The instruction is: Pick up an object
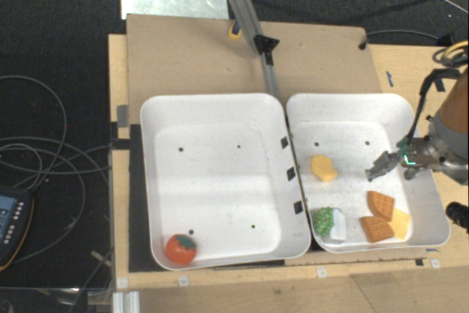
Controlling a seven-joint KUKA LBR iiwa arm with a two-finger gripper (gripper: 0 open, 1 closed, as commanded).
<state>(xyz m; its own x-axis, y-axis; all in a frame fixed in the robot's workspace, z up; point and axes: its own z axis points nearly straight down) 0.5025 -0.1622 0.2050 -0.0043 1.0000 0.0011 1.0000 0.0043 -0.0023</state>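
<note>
Bench (190, 55) of brown board, dark carpet (51, 4) around; tool (381, 166) state unclear.

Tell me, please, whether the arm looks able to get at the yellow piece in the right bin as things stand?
Probably yes. The end effector hangs over the right bin, beside the yellow piece, which lies apart from the other items with bare bin floor between it and the end effector.

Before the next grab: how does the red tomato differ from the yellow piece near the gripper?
The tomato is red, round, with a dark stem spot; the yellow piece is pale yellow and lumpy. The tomato sits in the left bin, front-left corner, far from the gripper; the yellow piece lies in the right bin, just left of the gripper. Both lie loose, ungrasped.
</note>
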